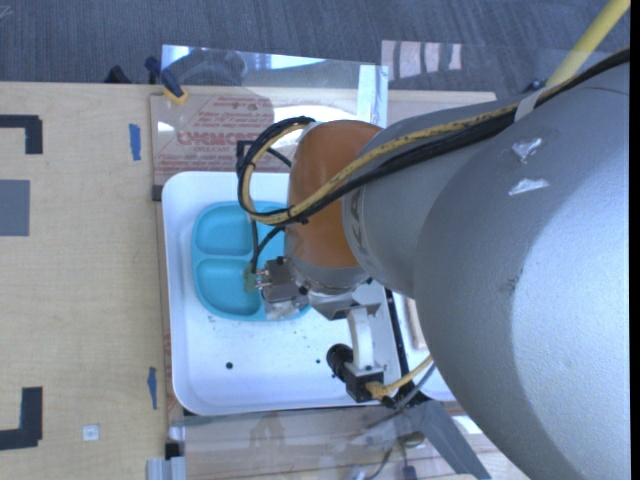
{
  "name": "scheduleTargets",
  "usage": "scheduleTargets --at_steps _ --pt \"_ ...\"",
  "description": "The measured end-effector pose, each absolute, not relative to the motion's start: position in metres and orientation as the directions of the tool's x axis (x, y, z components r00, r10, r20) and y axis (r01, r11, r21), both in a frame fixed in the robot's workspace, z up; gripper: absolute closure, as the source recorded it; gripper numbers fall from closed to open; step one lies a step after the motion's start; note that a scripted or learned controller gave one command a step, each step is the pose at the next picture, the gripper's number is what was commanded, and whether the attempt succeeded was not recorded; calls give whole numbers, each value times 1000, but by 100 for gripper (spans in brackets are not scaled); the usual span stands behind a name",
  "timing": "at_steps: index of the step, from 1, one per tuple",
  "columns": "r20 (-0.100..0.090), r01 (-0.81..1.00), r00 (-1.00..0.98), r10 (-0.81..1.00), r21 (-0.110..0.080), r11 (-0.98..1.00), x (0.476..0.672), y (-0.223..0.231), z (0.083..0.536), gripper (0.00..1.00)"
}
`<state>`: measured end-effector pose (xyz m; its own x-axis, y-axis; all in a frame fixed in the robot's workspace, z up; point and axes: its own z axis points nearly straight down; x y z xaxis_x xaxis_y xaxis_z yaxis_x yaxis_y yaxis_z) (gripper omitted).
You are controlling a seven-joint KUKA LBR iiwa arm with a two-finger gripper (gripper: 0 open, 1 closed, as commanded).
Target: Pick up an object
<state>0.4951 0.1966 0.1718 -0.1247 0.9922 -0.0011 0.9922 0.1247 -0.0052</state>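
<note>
End effector (272, 286) over blue tray (222, 258)

The arm (500, 228) covers most of the right half of the scene and runs off the right and near edges, so its base is cut off. It hides the right part of the white bin (190, 368), and the bench beyond cannot be made out. The orange band (320, 198) covers the right side of the blue divided tray (222, 258), so the tray's full outline is unclear. The gripper (278, 286) is mostly masked by the wrist. Two dark specks (229, 366) on the bin floor are too small to identify.
</note>
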Motion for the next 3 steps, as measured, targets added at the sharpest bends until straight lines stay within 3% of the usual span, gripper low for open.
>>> scheduleTargets --at_steps 1,3 --pt "0 998 61 998 0 -61 479 222 186 100" --pt "-1 827 562 827 0 -562 483 225 201 100"
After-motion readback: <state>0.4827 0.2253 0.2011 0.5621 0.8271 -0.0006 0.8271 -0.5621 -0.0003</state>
